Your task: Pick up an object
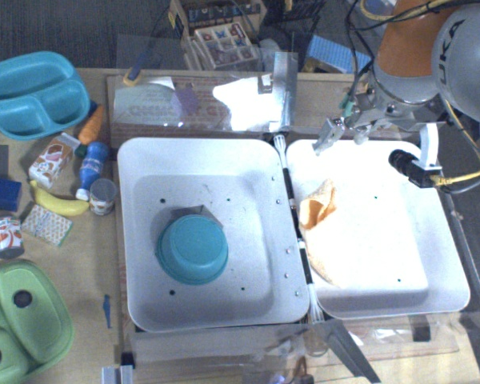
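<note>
From above, the gripper (342,129) hung over the far left corner of the right bin (444,294), its fingers spread apart with nothing between them. An orange cloth (318,208) lay crumpled against that bin's left wall, near the divide between the two bins, well apart from the gripper. In the left bin (136,166) a teal bowl (193,249) sat upside down near the middle of the floor. On the bench at the left edge lay a banana (58,199), a blue divided tray (35,94) toward the far corner, and a green tray (22,318) at the near corner.
</note>
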Tool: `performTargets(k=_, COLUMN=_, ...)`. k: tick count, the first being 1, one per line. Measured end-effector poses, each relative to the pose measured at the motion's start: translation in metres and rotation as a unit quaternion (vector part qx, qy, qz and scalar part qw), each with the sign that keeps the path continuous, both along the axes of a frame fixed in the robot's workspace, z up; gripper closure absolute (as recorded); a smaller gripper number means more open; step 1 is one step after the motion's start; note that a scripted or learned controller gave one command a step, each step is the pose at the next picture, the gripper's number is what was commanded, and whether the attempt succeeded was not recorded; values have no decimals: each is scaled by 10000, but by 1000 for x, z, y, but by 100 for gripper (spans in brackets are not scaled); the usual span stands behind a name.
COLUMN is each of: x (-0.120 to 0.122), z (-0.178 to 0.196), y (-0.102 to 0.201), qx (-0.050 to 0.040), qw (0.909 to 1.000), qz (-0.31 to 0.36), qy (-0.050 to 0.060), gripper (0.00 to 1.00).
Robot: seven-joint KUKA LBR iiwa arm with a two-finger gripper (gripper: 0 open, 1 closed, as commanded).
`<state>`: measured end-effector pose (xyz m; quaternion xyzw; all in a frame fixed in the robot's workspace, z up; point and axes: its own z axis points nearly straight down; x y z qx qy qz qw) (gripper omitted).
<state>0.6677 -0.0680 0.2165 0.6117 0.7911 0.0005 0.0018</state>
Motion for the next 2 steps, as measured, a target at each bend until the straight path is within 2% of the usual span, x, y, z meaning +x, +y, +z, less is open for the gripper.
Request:
performTargets(k=1, x=-8, z=-84, y=-37, qx=2, qw=9999, qz=125, qy=10, gripper=0)
performTargets(k=2, x=-45, z=-128, y=-36, qx=3, qw=9999, qz=159, qy=-20, gripper=0)
